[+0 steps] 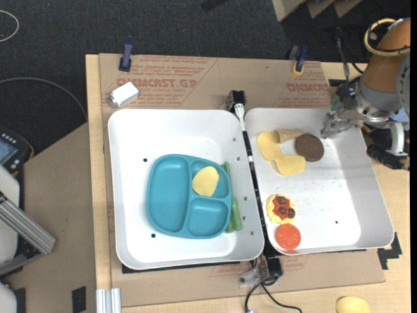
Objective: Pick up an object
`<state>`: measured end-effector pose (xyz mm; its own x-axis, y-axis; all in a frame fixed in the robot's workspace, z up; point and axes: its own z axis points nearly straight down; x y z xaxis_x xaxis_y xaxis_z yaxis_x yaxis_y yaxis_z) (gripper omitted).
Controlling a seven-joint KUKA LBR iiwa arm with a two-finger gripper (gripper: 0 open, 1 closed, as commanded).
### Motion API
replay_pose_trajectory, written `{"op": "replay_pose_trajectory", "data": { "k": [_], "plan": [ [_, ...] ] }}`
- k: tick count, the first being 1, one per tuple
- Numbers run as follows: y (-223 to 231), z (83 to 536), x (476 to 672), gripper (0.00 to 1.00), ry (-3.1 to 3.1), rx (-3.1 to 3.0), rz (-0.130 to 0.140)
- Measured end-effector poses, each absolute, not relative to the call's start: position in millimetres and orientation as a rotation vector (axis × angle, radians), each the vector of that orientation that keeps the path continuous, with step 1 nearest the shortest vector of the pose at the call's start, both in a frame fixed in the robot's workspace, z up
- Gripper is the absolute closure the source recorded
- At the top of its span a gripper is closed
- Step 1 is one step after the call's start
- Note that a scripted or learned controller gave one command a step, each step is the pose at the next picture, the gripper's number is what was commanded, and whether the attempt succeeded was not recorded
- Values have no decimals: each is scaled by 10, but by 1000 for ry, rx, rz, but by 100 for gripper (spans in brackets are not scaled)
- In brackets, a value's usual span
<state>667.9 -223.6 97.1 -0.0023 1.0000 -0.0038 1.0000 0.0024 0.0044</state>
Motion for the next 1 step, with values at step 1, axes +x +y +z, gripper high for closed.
{"op": "replay_pose_trajectory", "data": {
  "k": [1],
  "plan": [
    [-2235,847,6658,100,2224,2220,-3]
  ]
}}
